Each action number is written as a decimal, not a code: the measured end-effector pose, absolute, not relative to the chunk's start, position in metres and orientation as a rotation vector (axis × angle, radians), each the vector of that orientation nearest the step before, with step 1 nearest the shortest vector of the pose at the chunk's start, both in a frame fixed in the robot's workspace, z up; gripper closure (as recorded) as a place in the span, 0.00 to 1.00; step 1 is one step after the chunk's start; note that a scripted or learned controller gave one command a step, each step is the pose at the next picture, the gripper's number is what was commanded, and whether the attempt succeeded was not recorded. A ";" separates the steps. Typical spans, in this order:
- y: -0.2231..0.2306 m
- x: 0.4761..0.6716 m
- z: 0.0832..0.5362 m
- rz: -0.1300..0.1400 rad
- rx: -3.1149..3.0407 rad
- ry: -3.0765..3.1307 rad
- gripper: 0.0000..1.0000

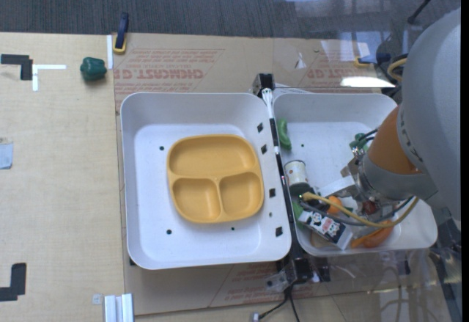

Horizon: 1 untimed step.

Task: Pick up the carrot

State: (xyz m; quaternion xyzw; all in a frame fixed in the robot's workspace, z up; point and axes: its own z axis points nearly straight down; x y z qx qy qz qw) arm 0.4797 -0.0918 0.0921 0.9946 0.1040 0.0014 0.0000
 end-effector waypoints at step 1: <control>-0.094 0.480 0.091 -0.006 3.128 0.328 0.00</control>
